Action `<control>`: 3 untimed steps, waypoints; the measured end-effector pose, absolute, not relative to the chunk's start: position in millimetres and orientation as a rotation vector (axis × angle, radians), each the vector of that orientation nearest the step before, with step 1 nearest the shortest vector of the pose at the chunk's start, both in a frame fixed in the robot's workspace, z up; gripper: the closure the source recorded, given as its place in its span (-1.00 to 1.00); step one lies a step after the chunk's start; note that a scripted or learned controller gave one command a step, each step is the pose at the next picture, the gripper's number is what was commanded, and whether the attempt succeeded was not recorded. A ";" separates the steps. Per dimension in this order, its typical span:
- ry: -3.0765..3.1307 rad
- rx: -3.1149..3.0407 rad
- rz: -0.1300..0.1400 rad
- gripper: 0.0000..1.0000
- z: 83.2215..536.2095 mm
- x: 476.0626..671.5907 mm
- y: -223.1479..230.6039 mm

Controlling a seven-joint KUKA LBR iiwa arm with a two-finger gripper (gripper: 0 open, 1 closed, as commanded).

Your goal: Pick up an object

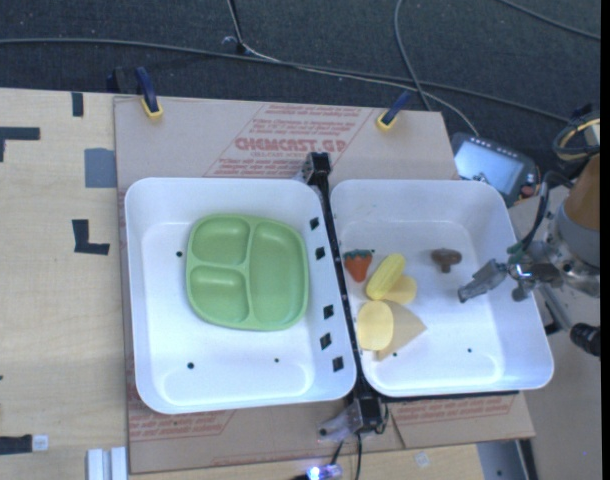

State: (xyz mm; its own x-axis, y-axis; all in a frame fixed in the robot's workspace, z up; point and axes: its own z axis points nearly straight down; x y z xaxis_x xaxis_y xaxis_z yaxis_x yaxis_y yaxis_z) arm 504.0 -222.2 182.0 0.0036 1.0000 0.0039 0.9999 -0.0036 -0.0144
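The right bin [485, 368] holds several small toy foods. A red-orange piece with a green top [358, 264] lies by the divider. Beside it is a yellow banana-like piece [388, 276], with a round yellow piece [375, 325] and a beige wedge [409, 329] below it. A small brown piece [445, 259] sits toward the middle. My gripper [482, 282] reaches in over the bin's right side, just right of and slightly below the brown piece. I see nothing held in it.
The left bin [155, 368] holds a green divided plate [249, 272]. A black divider [328, 268] runs between the bins. Cables cross the dark floor behind, and two blue-yellow clamps [148, 95] pin the cardboard base at the back.
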 end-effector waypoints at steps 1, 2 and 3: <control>-2.221 -2.219 0.002 -1.00 189.4 507.5 -221.8; -2.219 -2.218 0.005 -1.00 144.0 502.9 -215.9; -2.220 -2.218 0.005 -1.00 90.3 501.8 -215.0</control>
